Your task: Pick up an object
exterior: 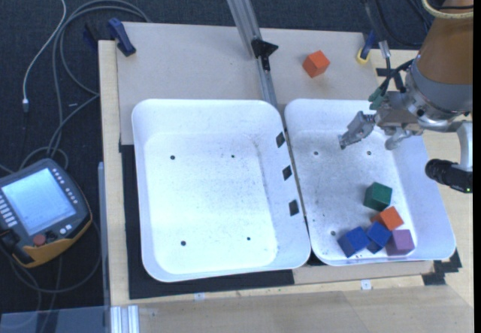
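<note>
Bench with two shallow white plastic bins (150, 128): gripper (372, 136) hovers open and empty over the right bin, well above the small green cube (378, 195). Nothing's picked yet, so the grab's left.

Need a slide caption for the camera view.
Open pincer hovers above right bin, blocks clustered at its near corner.

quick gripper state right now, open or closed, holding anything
Gripper: open, nothing between its fingers; it hangs over the right bin, apart from the blocks in its near corner.
</note>
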You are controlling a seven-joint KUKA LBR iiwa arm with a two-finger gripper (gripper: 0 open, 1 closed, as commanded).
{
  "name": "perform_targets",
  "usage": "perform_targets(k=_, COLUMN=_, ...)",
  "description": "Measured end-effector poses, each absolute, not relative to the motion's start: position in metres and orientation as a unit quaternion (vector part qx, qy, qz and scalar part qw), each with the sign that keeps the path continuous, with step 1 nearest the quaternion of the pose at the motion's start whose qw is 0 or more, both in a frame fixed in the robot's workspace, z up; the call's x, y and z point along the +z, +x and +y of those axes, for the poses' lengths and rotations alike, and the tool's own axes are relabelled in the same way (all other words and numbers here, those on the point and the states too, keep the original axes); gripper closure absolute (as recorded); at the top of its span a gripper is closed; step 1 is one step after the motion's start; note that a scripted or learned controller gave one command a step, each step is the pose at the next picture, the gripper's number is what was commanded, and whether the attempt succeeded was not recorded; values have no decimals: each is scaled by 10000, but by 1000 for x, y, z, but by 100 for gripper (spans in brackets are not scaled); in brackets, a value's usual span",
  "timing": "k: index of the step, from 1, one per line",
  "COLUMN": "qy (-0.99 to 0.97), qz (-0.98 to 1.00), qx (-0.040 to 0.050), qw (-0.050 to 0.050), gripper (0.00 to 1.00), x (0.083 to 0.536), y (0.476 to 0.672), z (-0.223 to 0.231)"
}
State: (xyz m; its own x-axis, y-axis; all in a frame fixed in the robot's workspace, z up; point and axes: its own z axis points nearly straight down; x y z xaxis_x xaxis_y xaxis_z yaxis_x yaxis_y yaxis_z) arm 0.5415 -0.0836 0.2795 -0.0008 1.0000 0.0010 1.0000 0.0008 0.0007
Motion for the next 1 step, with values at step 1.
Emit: perform_targets(k=1, qy=-7060, qz=-7082, qx=-21, qw=-18, gripper=0, x=310, y=533, z=-70)
